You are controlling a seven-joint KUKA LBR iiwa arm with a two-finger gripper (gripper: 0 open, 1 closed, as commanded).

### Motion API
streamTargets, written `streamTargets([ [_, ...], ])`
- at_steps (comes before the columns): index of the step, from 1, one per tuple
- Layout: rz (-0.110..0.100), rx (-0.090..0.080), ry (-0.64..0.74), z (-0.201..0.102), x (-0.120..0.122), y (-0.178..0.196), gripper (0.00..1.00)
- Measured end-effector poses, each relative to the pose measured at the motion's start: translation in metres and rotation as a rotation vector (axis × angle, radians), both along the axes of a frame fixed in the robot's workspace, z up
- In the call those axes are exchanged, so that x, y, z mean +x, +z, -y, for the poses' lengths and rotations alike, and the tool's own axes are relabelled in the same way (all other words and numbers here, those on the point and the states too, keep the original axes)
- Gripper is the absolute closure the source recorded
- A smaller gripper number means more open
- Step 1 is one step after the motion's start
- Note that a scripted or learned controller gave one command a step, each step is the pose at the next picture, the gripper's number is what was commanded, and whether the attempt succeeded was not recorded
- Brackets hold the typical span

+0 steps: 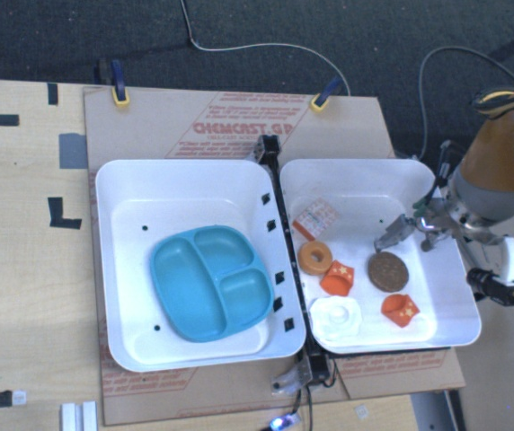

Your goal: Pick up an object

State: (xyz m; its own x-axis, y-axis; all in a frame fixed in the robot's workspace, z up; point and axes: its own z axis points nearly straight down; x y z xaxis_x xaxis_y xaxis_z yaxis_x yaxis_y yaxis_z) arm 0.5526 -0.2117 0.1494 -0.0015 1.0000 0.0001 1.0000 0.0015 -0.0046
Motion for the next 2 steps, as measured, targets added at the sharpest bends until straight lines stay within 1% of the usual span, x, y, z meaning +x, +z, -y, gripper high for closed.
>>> streamTargets([
  [1,-0.002,0.001,0.000,-0.0095,-0.0074,-0.0541,0.00],
  [2,0.005,-0.002,0.000,-0.0097,-0.0069,-0.0641,0.00],
])
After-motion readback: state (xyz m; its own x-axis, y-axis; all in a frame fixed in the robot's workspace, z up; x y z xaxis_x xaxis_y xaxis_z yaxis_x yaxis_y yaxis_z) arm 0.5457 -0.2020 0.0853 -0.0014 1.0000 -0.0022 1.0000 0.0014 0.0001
